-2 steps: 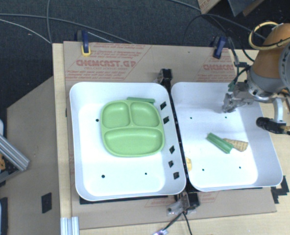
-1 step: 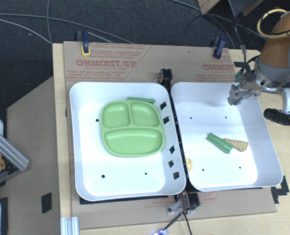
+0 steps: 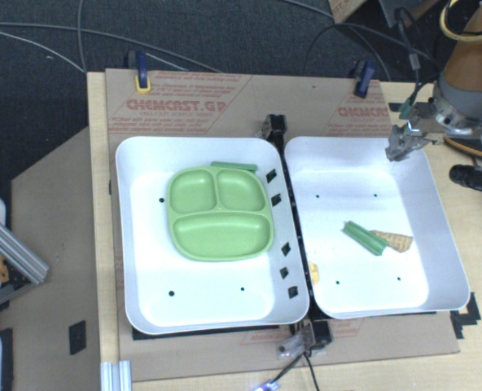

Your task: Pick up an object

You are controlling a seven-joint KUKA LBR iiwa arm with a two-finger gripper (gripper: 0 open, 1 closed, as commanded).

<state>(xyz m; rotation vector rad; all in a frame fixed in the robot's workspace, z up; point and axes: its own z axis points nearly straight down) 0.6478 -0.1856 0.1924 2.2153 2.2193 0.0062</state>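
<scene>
Nearest you, at the surface's front edge, sit the two white bins. Note the right bin (image 3: 436, 243): a green stick (image 3: 363, 238) lies near its middle, touching a tan cone-shaped piece (image 3: 394, 241). Note the left bin (image 3: 143, 283): it holds a green divided plate (image 3: 220, 214). Locate the pincer (image 3: 402, 143) over the right bin's far right corner, grasping nothing; whether it is released or clenched cannot be told.

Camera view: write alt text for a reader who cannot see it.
A grey robot arm's gripper hovers over the far right corner of the right white bin, which holds a green stick touching a tan waffle-patterned piece. The left white bin holds a green three-compartment plate.
</scene>
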